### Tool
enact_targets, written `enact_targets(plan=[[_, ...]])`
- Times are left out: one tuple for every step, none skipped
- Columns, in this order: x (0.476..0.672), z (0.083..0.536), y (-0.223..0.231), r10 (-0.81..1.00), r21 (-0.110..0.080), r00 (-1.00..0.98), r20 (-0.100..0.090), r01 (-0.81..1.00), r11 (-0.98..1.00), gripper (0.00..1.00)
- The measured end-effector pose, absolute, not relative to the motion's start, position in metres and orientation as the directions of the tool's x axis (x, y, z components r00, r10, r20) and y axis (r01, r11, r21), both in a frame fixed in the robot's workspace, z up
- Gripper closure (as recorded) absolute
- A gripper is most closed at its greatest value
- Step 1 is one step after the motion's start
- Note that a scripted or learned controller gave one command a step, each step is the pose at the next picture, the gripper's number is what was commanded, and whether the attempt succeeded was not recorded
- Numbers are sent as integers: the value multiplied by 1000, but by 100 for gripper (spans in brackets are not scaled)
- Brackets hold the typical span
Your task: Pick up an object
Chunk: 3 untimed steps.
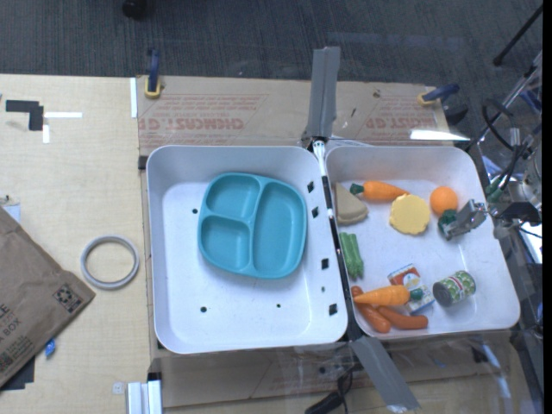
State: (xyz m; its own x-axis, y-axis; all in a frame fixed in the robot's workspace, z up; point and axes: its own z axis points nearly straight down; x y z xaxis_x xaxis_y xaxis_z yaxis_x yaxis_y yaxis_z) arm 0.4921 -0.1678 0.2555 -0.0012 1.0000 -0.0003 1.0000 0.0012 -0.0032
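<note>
The right bin holds toy food: a carrot at the back, a tan bread slice, a yellow round piece, an orange, a green bean pod, a second carrot, a red sausage, a small printed box and a green-labelled can. My gripper reaches in low over the bin's right side, just below the orange, with something dark green at its tip. The yellow piece lies a little to its left.
A teal divided plate lies in the left bin. On the bench to the left are a tape ring and a brown cardboard box. Cables and stands crowd the right edge.
</note>
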Motion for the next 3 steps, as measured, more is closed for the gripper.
enact_targets(plan=[[569, 154, -140, 994, -3, -108, 0, 994, 108, 0], [638, 91, -123, 981, 0, -195, -2, 981, 195, 0], [656, 91, -103, 965, -11, -261, -3, 965, 261, 0]])
